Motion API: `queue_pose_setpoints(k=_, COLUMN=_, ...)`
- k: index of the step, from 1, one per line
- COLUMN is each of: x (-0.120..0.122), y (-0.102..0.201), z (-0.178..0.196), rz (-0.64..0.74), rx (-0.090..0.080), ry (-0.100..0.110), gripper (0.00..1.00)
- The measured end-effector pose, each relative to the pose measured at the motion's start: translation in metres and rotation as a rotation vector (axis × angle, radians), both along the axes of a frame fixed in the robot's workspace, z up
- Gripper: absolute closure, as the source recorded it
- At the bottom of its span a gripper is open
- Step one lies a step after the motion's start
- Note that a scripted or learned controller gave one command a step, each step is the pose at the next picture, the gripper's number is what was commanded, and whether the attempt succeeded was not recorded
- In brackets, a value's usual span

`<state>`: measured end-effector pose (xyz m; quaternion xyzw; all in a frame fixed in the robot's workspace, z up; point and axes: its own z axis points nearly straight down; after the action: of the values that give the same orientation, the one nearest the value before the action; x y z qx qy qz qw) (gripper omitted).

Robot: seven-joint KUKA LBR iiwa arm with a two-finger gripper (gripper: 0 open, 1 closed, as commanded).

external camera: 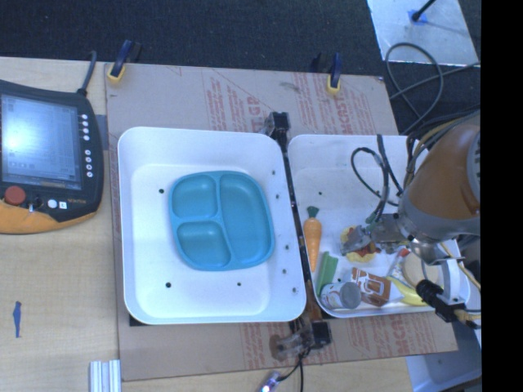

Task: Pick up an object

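Observation:
The right bin [327,166] holds a pile of small things along its front. An orange carrot [312,237] lies near the bin's left wall, with a green piece [327,268] just below it. A grey can [346,295] and a brown-and-white box [377,287] sit at the front edge, beside a yellow piece [411,296]. My gripper [360,240] hangs low over the pile, right of the carrot, above small red and yellow items [362,256]. The arm's orange band [445,178] hides the bin's right part.
The left bin [147,300] carries a blue divided plate [221,219] in its middle. A tablet with a screen [45,158] rests on the bench at far left. Black cables [376,170] loop over the right bin's back half. Clamps stand along the board's back edge.

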<state>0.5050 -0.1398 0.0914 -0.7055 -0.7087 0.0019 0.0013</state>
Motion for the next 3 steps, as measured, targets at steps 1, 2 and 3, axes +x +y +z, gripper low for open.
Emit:
queue_pose_setpoints(k=1, x=0.033, y=0.023, z=0.0, rz=0.002, rx=0.0, ry=-0.001, gripper=0.0)
queue_pose_setpoints(k=2, x=0.12, y=-0.037, z=0.001, rz=0.0, rx=0.0, ry=-0.003, gripper=0.0)
queue_pose_setpoints(k=3, x=0.025, y=0.027, z=0.0, rz=0.0, rx=0.001, ry=0.001, gripper=0.0)
